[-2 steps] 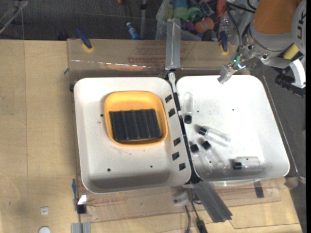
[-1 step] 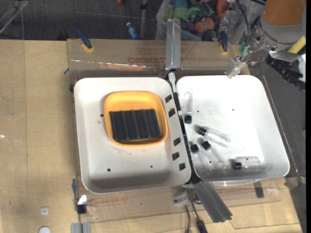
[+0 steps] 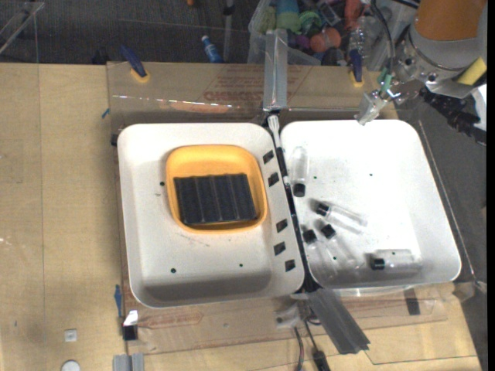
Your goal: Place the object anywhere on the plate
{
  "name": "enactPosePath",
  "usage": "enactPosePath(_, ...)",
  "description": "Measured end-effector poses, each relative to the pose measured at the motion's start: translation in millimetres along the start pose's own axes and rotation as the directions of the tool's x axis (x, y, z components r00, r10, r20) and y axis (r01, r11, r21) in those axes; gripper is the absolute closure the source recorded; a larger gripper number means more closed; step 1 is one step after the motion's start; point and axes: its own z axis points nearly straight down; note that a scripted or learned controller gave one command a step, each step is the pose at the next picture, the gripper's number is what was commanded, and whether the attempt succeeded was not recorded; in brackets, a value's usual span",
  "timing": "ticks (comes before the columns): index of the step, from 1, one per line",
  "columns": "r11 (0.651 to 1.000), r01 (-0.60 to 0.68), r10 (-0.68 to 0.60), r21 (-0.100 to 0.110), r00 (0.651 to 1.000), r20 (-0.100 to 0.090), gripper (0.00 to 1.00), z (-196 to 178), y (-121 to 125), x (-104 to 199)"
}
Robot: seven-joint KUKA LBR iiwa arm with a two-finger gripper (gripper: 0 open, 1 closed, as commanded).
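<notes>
While the arm point(image 3: 452, 10) hangs over the far right corner of the right bin point(image 3: 410, 149), its jaws point(image 3: 370, 113) show too small and blurred to tell whether they grip anything. Several clear, black-capped objects point(image 3: 338, 211), perhaps small tubes, lie scattered in that bin. An orange plate point(image 3: 179, 162) bearing a dark ridged block point(image 3: 214, 198) sits in the left bin point(image 3: 139, 207).

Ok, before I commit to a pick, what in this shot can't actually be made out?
- Gripper: small and blurred at the right bin's far rim; finger state unreadable.
- Clear objects in the right bin: transparent on white, outlines fade; only the black caps read, so the count is unsure.
- Arm: cut off by the top and right edges.
- Dark ribbed item on the orange plate: identity unclear.
</notes>
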Motion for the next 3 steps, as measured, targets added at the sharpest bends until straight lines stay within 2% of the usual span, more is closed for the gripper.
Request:
enactPosePath(1, 1.000, 0.012, -0.012, -0.001, 1.000, 0.002, 1.00, -11, -3, -8)
enactPosePath(2, 0.994, 0.109, -0.109, -0.002, 0.994, 0.002, 1.00, -30, -12, -29)
enactPosePath(3, 0.980, 0.199, -0.199, -0.002, 0.980, 0.004, 1.00, -71, -33, -76)
